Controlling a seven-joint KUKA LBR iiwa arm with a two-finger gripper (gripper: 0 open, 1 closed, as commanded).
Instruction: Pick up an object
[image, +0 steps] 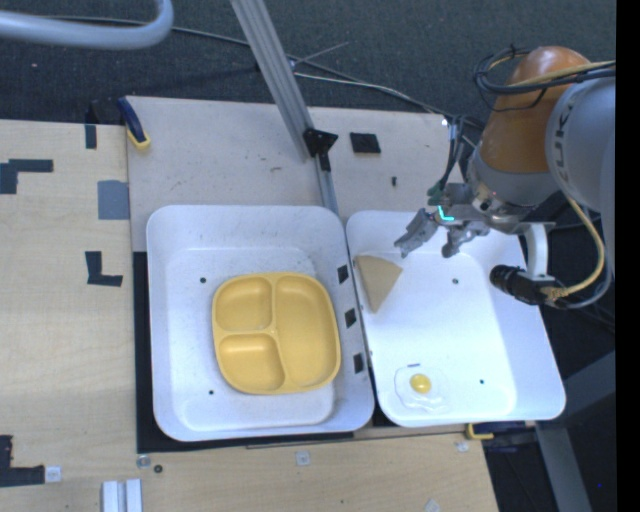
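Nothing is picked up yet, as far as I can see. My gripper (436, 238) hangs over the far end of the right bin (520, 400) with its fingers spread apart and nothing between them. The tan wedge (376, 279) lies just below and to its left; the fried egg (420, 386) sits well nearer me. The descent, closing and lifting all remain.

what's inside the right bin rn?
The right bin holds a tan wedge near its upper left corner and a fried egg toy near its front edge. The gripper hangs open over the bin's back edge, covering a patch there.
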